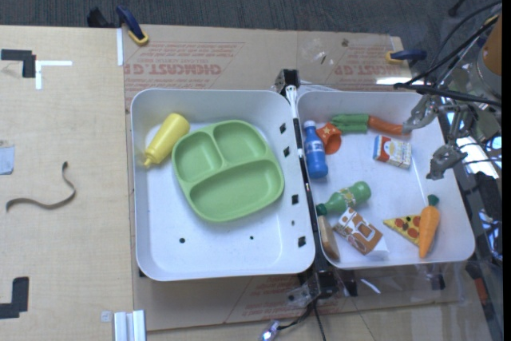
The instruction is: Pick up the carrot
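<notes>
Orange carrot (429,228): lies free in right bin (447,258) (near corner).
Gripper (427,141): hovers above, fingers apart, grasping nothing.

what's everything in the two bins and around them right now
left bin: 1, white, bench left
right bin: 1, white, bench right
plate: 1, green, divided, left bin
mustard bottle: 1, yellow, left bin, beside plate
carrot: 1, orange, right bin, near right corner
pizza slice: 1, beside carrot
blue bottle: 1, right bin, left edge
green bottle: 1, right bin, middle
carton: 1, white and red, right bin
gripper: 1, grey, above right bin's right side
</notes>
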You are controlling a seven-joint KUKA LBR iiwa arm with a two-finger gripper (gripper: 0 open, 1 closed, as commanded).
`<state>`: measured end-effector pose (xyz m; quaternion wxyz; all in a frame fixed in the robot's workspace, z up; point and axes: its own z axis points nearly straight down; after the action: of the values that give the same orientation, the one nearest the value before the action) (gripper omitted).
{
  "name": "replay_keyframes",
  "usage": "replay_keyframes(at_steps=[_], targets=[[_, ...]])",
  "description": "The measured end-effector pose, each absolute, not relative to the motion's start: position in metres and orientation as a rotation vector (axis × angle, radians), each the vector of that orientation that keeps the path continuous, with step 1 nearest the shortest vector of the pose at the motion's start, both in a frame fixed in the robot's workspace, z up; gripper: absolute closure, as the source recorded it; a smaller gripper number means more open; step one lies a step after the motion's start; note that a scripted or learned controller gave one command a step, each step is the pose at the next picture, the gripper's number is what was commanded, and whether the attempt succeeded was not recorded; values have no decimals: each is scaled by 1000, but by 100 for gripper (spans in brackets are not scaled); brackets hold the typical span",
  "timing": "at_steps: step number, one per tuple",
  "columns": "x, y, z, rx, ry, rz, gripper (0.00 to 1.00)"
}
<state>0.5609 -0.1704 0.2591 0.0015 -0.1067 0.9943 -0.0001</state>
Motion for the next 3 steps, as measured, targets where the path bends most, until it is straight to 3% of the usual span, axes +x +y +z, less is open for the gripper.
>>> replay_keyframes(at_steps=[1,2,3], targets=[[484,-207,178,-138,3137,1,0],[483,-221,92,-393,3115,1,0],[483,-221,92,-395,3114,1,0]])
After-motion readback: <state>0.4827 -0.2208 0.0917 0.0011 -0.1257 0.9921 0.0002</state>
